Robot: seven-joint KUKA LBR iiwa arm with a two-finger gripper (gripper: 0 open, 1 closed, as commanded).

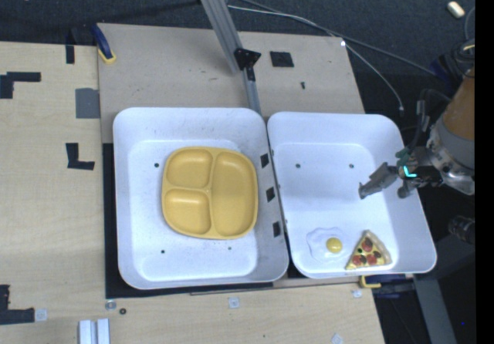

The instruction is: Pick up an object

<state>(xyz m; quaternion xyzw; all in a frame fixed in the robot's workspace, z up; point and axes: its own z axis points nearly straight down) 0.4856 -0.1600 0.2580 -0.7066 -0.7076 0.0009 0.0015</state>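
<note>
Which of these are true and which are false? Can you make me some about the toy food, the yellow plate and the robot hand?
1. The yellow plate lies in the left bin. True.
2. The pizza slice sits on the yellow plate. False: it lies in the right bin, near its front right corner.
3. The fried egg lies just left of the pizza slice. True.
4. The gripper is holding the fried egg. False: it is over the right bin's right side, apart from the egg, with nothing between its fingers.
5. The yellow plate has three compartments. True.
</note>
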